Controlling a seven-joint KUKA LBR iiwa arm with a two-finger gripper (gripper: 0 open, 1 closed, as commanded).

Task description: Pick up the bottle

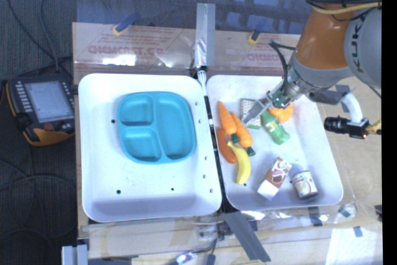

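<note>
green bottle [275, 128] lying flat, axis upper-left to lower-right

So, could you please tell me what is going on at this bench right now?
The grey arm reaches in from the right, with its hand low over the right bin, beside the green bottle, which lies on the bin floor. Nothing shows between its fingers, so the bottle is not picked up. Carrots, a banana, a small carton and a can lie nearby. The left bin holds a blue divided plate.
</note>
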